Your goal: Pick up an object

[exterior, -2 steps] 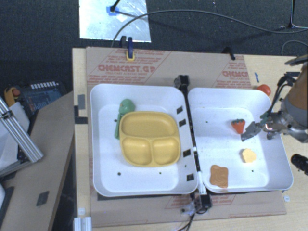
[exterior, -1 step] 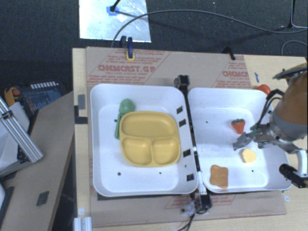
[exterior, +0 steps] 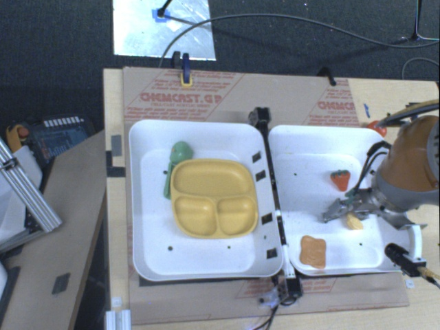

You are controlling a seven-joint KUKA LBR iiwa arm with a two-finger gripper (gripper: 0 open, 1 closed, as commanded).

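The gripper is lowered into the right bin, its fingers narrow and unloaded, just beside a yellow piece.

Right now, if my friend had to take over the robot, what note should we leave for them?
Gripper: low in the right bin, fingers pointing left; I cannot tell if they are open or shut, and nothing shows between them.
Right bin: small pale yellow piece just beside the gripper, red strawberry-like toy further back, orange-brown piece near the front.
Left bin: yellow divided tray with a green spoon partly under its far left edge.
Done: arm is down among the objects.
Left: grasp one and lift it; the yellow piece looks closest.
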